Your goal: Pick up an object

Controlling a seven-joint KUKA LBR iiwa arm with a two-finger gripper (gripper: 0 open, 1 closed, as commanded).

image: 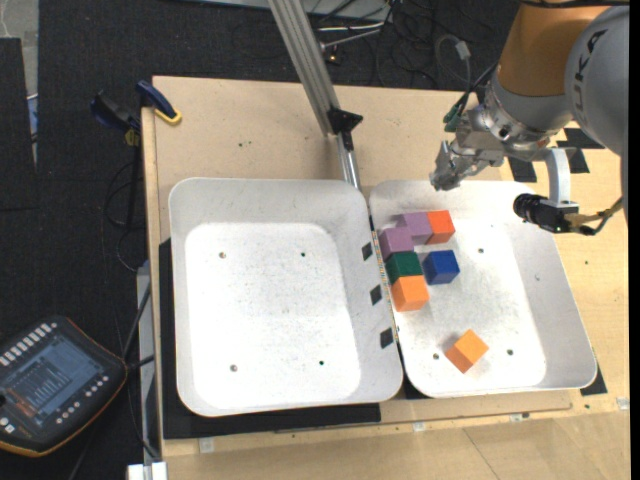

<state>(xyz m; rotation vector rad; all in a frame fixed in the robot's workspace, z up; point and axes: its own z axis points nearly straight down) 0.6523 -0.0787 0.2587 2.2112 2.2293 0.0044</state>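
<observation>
My gripper hangs over the far edge of the right bin, above and a little behind the cluster of blocks. In that cluster lie a purple block, an orange-red block, a green block, a blue block and an orange block, close against the bin's left wall. Another orange block lies alone near the front of the right bin. Nothing shows between the gripper's tips.
The left bin sits beside the right one. A slanted metal rod reaches down to the bins' far junction. A blue and yellow clamp is on the bench's far left corner, and a teach pendant lies at lower left.
</observation>
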